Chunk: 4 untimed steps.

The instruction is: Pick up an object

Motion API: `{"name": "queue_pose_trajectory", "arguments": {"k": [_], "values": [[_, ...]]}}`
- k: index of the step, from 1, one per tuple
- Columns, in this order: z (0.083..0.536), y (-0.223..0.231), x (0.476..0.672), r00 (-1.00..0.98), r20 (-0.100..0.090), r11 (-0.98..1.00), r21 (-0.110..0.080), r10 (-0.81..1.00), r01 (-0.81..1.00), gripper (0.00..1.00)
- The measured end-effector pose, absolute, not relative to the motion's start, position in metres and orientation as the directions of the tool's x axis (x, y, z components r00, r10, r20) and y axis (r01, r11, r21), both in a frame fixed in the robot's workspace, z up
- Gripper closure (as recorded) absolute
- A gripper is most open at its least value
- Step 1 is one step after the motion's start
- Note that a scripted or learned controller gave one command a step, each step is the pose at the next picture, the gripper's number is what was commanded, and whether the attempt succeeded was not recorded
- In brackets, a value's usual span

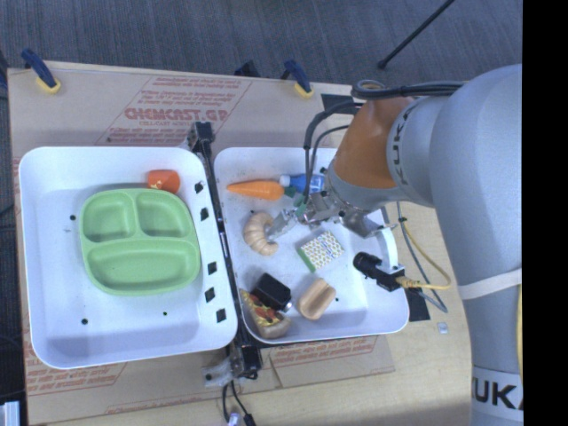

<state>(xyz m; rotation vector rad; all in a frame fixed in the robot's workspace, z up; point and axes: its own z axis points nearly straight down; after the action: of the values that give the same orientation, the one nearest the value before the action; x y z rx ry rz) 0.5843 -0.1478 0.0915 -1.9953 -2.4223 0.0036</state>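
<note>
The arm's grey bulk and orange band hid much of the right bin (383, 319) and part of a blue item by the carrot (256, 188). The gripper (288, 220) hung low there, its fingers apart with nothing between them, just beside a pale, curled croissant (259, 234) lying below the carrot.

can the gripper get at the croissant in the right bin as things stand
Probably yes. The gripper sits low just right of the croissant, nothing lies on top of it, and the carrot is apart.
</note>
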Motion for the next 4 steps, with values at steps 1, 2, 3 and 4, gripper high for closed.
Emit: {"name": "queue_pose_trajectory", "arguments": {"k": [1, 2, 3, 4], "values": [[0.088, -0.174, 0.646, -0.336, 0.026, 0.336, -0.041, 0.942, 0.941, 0.0], [0.09, -0.102, 0.653, -0.353, 0.006, 0.353, -0.02, 0.936, 0.936, 0.0], [0.091, -0.154, 0.655, -0.436, 0.006, 0.436, -0.007, 0.9, 0.9, 0.0], [0.092, -0.189, 0.58, -0.619, 0.002, 0.619, -0.003, 0.786, 0.786, 0.0]]}}
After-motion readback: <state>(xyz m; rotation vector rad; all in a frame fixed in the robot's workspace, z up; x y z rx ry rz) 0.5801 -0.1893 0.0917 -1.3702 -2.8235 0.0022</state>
